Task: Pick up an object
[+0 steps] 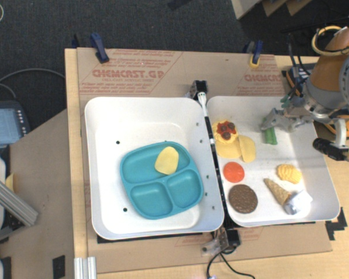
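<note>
Robotics lab: clamped cardboard bench (pixel 163 74), white bins (pixel 99 156), loose cables (pixel 23 77).

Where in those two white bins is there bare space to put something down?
Left bin: bare floor all around the blue tray, widest behind it. Right bin: crowded with toy food; one small bare patch between the green piece and the yellow shell, near the end effector.

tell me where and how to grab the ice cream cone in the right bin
Judging from the view, grip the ice cream cone across its tan waffle body, near the middle, coming straight down from above. It lies flat on the right bin floor, slanting from its narrow tip at upper left to the white scoop at lower right. Close the fingers across that long axis; the sides there look free of the nearby shell-shaped pastry.
</note>
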### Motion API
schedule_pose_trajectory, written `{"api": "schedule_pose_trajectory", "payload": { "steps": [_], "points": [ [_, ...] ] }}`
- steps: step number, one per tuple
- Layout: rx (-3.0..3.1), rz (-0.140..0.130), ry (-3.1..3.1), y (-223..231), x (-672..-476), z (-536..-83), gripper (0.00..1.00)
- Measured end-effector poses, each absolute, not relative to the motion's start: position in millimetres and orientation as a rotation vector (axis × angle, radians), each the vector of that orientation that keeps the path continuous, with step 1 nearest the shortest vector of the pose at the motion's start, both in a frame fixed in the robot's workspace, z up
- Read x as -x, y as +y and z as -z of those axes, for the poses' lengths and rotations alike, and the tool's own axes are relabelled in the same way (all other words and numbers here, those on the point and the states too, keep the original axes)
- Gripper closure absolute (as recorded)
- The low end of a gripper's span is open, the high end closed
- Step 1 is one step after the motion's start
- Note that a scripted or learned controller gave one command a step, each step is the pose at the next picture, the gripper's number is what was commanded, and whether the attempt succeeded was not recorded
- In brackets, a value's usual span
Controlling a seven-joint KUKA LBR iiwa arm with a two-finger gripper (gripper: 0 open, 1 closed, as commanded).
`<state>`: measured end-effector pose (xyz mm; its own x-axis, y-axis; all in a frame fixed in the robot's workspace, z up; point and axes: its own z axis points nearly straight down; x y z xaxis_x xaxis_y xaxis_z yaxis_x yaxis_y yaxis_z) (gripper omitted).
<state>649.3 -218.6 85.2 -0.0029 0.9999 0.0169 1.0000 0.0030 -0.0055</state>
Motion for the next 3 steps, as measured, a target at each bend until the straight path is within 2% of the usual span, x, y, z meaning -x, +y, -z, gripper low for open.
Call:
{"api": "schedule_pose_trajectory", "payload": {
  "steps": [1,2,3],
  "points": [
    [2.212,-0.001,-2.222,-138.6,-590.2,-84.8,0.00],
    [2.228,0.003,-2.226,-200.8,-636.2,-85.6,0.00],
    [2.225,0.003,-2.227,-198.4,-635.1,-96.0,1.00]
  ]
}}
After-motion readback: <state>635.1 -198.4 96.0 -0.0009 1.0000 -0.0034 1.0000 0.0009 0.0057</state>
